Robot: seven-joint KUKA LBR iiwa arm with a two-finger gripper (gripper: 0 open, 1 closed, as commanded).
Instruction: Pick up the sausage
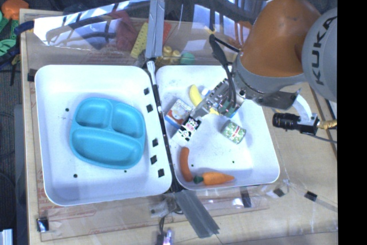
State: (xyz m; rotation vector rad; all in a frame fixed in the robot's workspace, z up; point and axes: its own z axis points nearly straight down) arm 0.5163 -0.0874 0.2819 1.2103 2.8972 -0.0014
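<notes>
While lying free near the front-left corner of the right bin point(265, 153), sausage point(184, 163): reddish-brown, curved, just left of a carrot point(217, 178) against the front wall. Farther back in that bin: a black-and-white box point(187, 131), a small carton point(177, 111) with red and blue print too blurred to read, a banana point(196, 94), a green patterned can point(233, 132) on its side. Gripper point(217, 101) low over the bin's middle, near the banana and well apart from the sausage; fingers not clear enough to tell whether spread or closed. "KUKA" readable on the arm point(321, 60). In the left bin point(49, 123), a blue tray point(107, 131) with three compartments. Both bins side by side on the tabletop point(298, 203).
</notes>
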